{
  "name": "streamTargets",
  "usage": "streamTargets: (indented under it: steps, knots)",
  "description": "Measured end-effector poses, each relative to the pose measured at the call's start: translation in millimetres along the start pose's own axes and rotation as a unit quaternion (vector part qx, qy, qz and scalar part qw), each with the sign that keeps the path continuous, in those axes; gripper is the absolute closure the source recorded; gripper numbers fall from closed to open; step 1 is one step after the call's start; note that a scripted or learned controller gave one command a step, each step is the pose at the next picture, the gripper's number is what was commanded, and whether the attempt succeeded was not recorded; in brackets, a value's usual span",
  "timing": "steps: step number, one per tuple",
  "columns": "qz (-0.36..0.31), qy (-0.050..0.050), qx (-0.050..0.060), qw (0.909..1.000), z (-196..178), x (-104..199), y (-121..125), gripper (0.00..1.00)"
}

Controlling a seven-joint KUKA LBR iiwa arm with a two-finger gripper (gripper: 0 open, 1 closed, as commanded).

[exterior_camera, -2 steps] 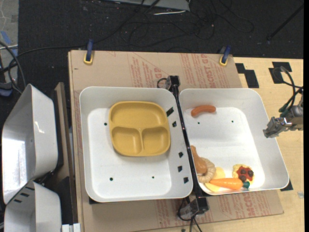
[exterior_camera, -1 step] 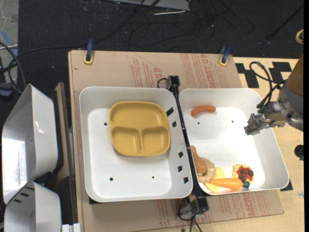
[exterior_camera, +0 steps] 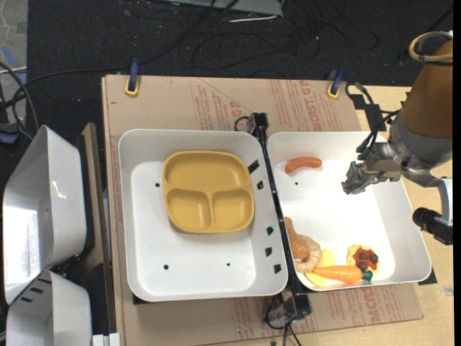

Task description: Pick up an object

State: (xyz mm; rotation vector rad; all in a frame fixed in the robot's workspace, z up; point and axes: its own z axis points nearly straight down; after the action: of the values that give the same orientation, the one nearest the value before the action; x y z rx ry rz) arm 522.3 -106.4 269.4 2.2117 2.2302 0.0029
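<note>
One fixed camera looks down on my table (exterior_camera: 216,99) from above at a slant, far enough back to take in both white bins, the left bin (exterior_camera: 137,215) and the right bin (exterior_camera: 403,229). My arm (exterior_camera: 432,114) enters from the frame's right side.

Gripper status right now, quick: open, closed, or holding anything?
Gripper: cannot be told; it hangs over the right bin, apart from the sausage, with nothing seen in it.
</note>
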Motion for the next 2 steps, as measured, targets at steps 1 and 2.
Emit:
streamTargets:
  steps: [1,2]
  knots:
    - [0.0,0.0,0.001,1.0,17.7,49.9,17.6,1.0]
    - [0.0,0.0,-0.001,1.0,15.7,102.2,44.0,1.0]
